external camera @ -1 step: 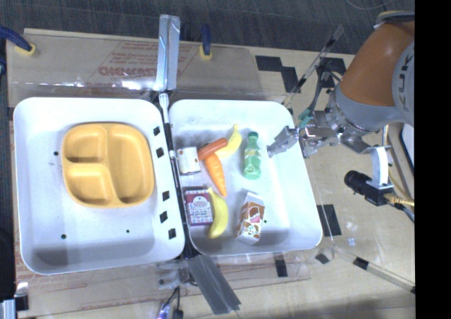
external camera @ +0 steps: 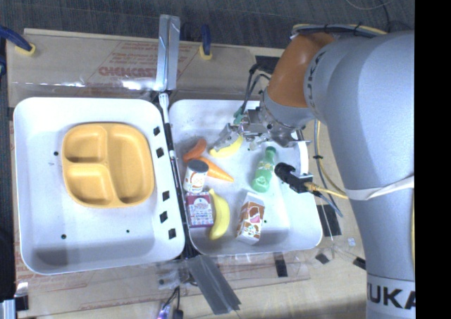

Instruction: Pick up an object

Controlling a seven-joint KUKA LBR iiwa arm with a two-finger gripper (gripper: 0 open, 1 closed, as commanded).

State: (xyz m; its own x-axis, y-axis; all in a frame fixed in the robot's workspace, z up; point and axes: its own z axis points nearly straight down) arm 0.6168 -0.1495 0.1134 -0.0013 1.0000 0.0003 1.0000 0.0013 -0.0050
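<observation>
My gripper point(external camera: 238, 132) is low in the upper middle of the right bin point(external camera: 304, 234), below the orange wrist band. A small yellow item point(external camera: 230, 145) lies right at its tip; whether it is gripped is unclear. Just left of it lie an orange carrot point(external camera: 209, 167) and another orange piece point(external camera: 195, 148). A green bottle point(external camera: 264, 170) lies to the lower right of the gripper. Toward the front are a small jar point(external camera: 196, 178), a purple carton point(external camera: 200, 210), a banana point(external camera: 221, 217) and a brown carton point(external camera: 250, 222).
The left bin point(external camera: 42, 240) holds a yellow divided plate point(external camera: 108, 164). A ridge with black clips point(external camera: 166, 191) separates the bins. The grey arm body point(external camera: 370, 134) covers the right side of the bench. Cables point(external camera: 320, 191) run along the right bin's edge.
</observation>
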